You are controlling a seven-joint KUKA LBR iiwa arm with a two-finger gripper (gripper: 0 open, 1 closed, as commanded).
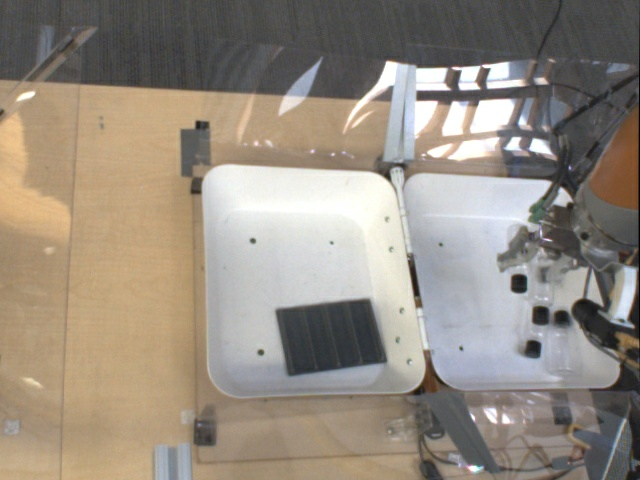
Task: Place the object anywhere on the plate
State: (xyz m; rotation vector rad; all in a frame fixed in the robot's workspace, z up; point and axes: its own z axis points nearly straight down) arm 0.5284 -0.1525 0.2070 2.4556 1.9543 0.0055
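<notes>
The plate (pixel 330 336) is a dark grey ridged rectangle lying flat in the front part of the left bin (pixel 230 268). My gripper (pixel 545 318) hangs low over the right side of the right bin (pixel 450 268), well to the right of the plate. A few small black pieces (pixel 518 283) show around the gripper's clear lower part. I cannot tell whether they belong to the gripper or are loose things in the bin. Nothing rests on the plate.
A raised divider (pixel 408 268) runs where the two bins meet. The arm's orange band (pixel 615 173) and cables (pixel 560 118) crowd the right edge. Wooden bench top (pixel 100 268) stretches to the left, with small brackets (pixel 195 150) near the bin corners.
</notes>
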